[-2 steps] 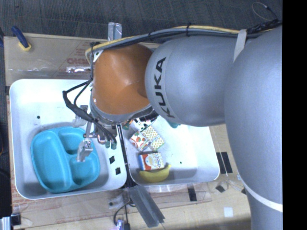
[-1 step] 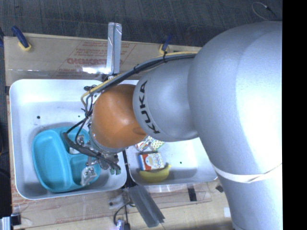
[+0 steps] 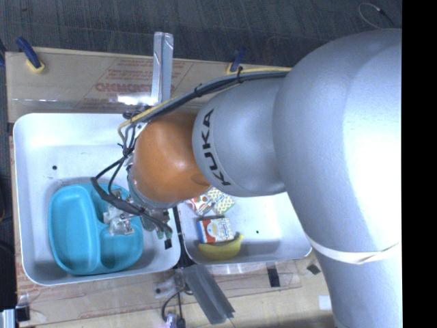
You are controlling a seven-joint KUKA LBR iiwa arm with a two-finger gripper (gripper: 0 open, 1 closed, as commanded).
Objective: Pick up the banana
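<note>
Gripper over the wrong bin, banana across the divide.

The banana (image 3: pixel 220 249) lies against the near wall of the right bin (image 3: pixel 290 251), beneath a small carton (image 3: pixel 215 229); the gripper (image 3: pixel 123 221) hangs over the blue tray (image 3: pixel 76 227) in the left bin (image 3: pixel 31 183), seemingly empty, its grip state unreadable. Wall and carton crowd any approach; a descent may clip either.

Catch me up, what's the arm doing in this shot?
The KUKA arm reaches in from the right, and its tool sits low over the left bin, right above a blue container. The banana it is meant to pick up lies in the right bin, at the near edge beside a small carton and a patterned packet. So the tool is over the wrong bin and the banana is untouched.
</note>
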